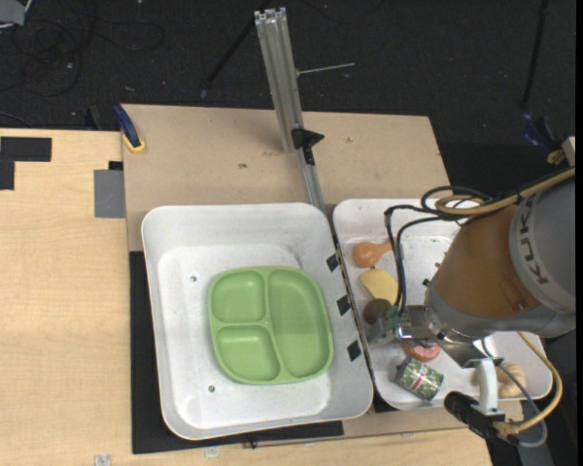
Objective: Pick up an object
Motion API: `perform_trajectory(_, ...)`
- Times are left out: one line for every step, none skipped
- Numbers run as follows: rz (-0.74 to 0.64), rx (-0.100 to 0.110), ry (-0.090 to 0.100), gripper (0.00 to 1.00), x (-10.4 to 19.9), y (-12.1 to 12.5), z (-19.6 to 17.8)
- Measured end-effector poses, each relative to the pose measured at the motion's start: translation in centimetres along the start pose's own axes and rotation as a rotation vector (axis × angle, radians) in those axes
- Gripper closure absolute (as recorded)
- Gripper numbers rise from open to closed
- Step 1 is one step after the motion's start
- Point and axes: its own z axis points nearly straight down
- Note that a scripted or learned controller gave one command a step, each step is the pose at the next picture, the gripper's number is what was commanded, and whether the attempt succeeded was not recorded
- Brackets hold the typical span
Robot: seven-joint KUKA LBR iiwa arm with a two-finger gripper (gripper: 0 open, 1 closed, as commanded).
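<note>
So the pincer (405, 326) is down low in the right bin (350, 219), poking out from under the big orange wrist near the bin's left wall. Can't tell how it's set, the wrist covers most of it and what shows is just a jumble of metal bits.

The closest thing is the dark brown round object (376, 310), sitting just to the pincer's left and a touch farther back, basically right next to it. Behind that is a yellow lump (379, 283), then an orange piece (371, 252) farther still, all lined up along the left wall. On the near side, just beside the pincer, there's a small green can (420, 380) lying tipped over, long axis running roughly left to right.

My guess is the brown one is the target, so the move is a small nudge left.

Left bin (165, 231) has a green divided plate (269, 324), well apart from all this.
</note>
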Motion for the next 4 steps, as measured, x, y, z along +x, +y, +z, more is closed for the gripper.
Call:
perform_trajectory(0.011, -0.006, -0.011, 1.00, -0.7, 0.1, -1.4)
perform_trajectory(0.001, 0.014, 0.004, 1.00, -0.4, 0.0, -7.5)
perform_trajectory(0.001, 0.014, 0.004, 1.00, -0.5, 0.2, -11.9)
perform_trajectory(-0.002, 0.018, 0.006, 1.00, 4.0, 1.2, -12.0)
